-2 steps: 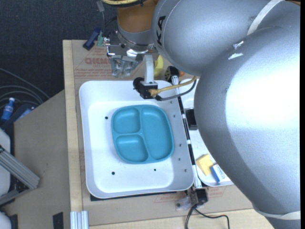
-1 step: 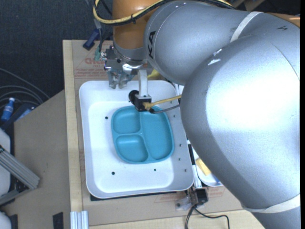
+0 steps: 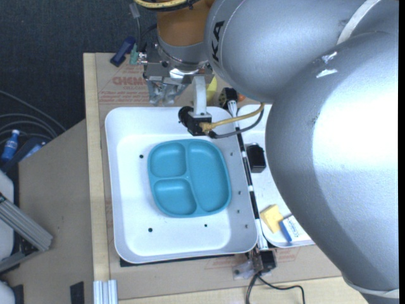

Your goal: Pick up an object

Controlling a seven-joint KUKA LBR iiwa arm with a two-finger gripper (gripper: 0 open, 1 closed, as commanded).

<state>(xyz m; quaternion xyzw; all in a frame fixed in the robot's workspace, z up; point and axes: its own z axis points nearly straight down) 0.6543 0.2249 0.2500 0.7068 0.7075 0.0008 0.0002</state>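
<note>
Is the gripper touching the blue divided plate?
Apart. The camera view shows the gripper at the bin's far rim, with bare white bin floor between it and the blue divided plate.

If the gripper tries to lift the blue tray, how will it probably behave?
The blue tray looks like rigid moulded plastic, so it probably stays stiff. It seems shallow and thin, so likely light. It lies flat in the left bin; its smooth, low rim may slip.

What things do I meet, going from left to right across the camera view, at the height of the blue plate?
Left white bin → blue divided plate → black rail between the bins → small black object → grey arm.
</note>
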